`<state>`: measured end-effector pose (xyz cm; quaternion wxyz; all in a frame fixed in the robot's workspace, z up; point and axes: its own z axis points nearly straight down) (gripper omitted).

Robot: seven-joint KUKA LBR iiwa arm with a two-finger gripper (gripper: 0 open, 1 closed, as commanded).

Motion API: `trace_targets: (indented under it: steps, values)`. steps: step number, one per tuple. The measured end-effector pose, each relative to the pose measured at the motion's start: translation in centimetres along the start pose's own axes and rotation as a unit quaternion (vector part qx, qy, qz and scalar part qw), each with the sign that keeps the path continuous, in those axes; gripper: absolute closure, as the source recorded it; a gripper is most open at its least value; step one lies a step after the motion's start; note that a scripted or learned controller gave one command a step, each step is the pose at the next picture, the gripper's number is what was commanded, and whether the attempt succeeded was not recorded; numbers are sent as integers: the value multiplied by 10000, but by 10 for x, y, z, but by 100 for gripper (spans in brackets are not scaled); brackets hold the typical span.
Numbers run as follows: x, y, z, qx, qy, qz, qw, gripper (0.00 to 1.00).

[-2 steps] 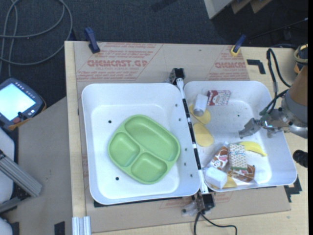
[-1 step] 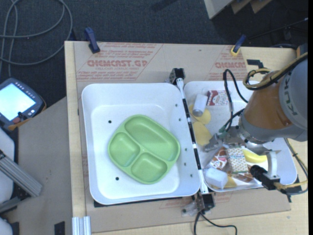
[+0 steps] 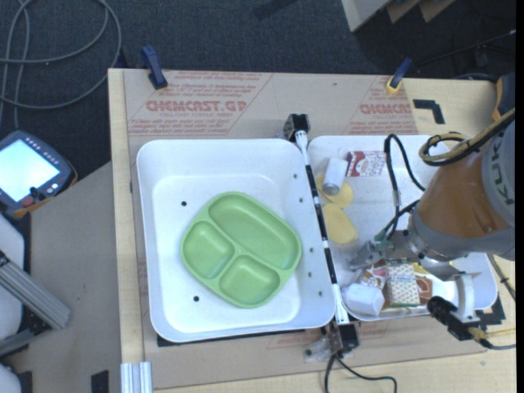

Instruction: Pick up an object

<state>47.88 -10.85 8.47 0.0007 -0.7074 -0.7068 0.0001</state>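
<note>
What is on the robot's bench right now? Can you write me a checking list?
Surface: cardboard-topped bench bearing two white bins, left bin and right bin.
Job's things: green divided plate in left bin; yellow banana-like toy, white cylinder, red-and-white packet, white cup, snack packet in right bin.
Clutter: nothing seen.
Tool: hidden under the arm over the right bin; fingers cannot be judged.
Cables: black cable along arm; loops on floor.
Surroundings: blue clamp, tablet-like screen, dark carpet.
</note>
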Motion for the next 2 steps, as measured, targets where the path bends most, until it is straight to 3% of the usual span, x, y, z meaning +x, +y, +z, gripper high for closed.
trace_targets:
  steps: [1,2]
  values:
    - [0,2,-12,-38,-8,1,10000,100]
    - [57,17,-100,-7,-3,-11,10000,100]
